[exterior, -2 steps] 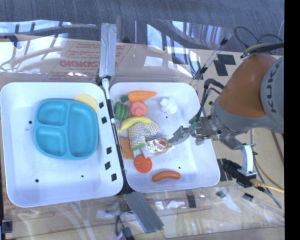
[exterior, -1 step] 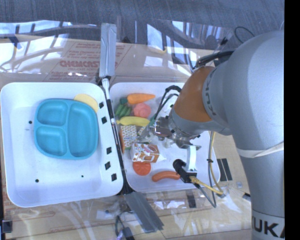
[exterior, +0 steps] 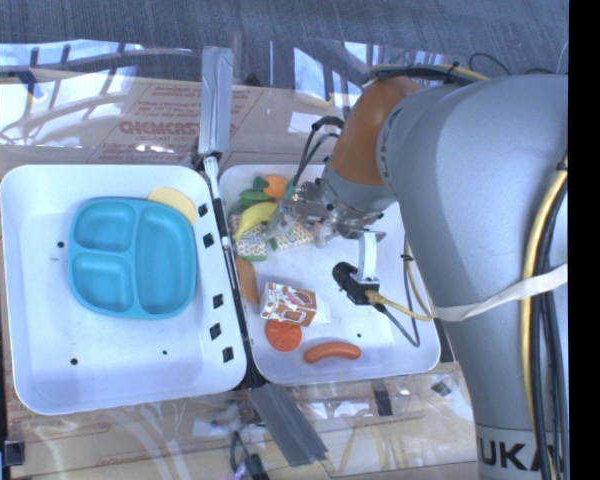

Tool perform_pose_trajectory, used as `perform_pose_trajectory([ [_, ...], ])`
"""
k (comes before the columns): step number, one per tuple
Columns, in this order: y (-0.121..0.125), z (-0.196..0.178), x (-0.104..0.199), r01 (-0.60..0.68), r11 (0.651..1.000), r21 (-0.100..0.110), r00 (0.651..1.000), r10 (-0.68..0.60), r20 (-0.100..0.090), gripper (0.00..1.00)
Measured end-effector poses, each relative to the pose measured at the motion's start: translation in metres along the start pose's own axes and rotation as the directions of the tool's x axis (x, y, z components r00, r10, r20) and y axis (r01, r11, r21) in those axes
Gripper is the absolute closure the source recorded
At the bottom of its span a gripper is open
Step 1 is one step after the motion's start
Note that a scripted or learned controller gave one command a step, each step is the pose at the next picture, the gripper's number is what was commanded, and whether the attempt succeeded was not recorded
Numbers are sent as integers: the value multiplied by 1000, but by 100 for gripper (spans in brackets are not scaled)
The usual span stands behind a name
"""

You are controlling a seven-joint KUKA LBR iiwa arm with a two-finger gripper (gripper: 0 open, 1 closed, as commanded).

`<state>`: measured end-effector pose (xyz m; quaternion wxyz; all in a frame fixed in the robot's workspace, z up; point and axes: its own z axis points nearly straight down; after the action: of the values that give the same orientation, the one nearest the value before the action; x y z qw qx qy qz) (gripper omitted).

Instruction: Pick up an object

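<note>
while gripper [exterior: 302, 211] hangs low over toy pile [exterior: 263, 218] at right bin [exterior: 405, 340] far-left corner, we cannot tell jaw state. we judge: settle on single piece, centre it, avoid bin wall, lift straight, slow.

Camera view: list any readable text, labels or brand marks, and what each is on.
"UKA" in white letters on the arm base at the lower right; the start of the word is cut off.
Red print on the cardboard sheet behind the bins: too blurred to read with confidence.
Pattern on the small snack box in the right bin: any lettering is too small to read.
No other legible text.
</note>
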<state>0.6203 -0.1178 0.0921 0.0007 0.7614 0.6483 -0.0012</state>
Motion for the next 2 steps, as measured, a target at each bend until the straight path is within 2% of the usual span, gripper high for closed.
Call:
perform_pose_trajectory([
  [1,-7,-68,-17,-7,1000,1,1000,7,-3,0],
  [2,39,-5,3,53,999,-7,999,-53,-2,0],
])
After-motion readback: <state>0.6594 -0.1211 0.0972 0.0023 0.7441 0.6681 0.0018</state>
